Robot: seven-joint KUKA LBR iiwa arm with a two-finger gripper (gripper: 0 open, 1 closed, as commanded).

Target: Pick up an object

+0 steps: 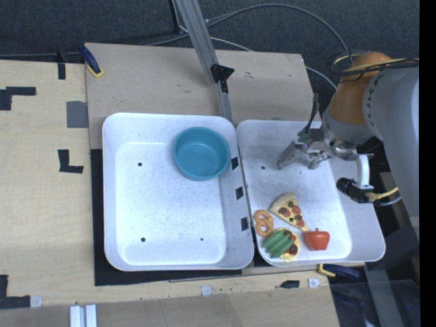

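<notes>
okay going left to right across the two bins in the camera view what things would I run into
Blue bowl in the left bin → toy pretzel → toy pizza slice → toy tomato, all three in the right bin. The gripper hangs above that bin's far part.

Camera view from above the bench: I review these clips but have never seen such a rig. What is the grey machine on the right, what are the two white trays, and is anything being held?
This picture comes from one fixed camera looking down at a slant on a bench. The grey shape with an orange band is a robot arm reaching in from the right. At its tip is a pincer, two fingers for grasping, and they look spread, with nothing between them.

The two white trays are shallow bins. The left bin holds a blue bowl near its far right corner. The pincer hangs over the far part of the right bin. Toy food lies at that bin's near end: a pizza slice, a pretzel, a green vegetable and a red tomato. Nothing has been picked up yet.
</notes>
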